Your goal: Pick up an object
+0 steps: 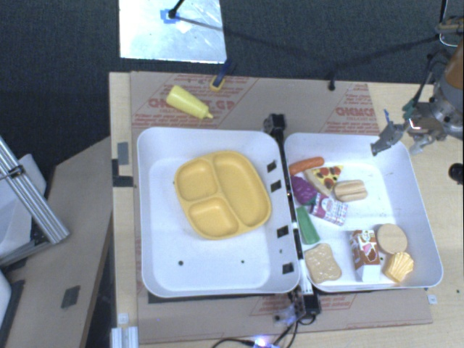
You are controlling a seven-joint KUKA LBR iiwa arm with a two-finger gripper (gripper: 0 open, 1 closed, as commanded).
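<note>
Gripper (pixel 401 138) open-fingered and holding nothing, poised over the far right corner of the right bin (pixel 417 194), well apart from the toy food below: sausage (pixel 306 165), pizza slice (pixel 325 176), bun (pixel 350 191), with yellow tray (pixel 221 193) alone in left bin (pixel 159 259).

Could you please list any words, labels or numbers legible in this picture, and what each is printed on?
Red lettering repeated on the cardboard sheet under the bins: too blurred to read.
Print on the pink packet: too small to read.
Print on the small carton: too small to read.
Nothing else legible.
</note>
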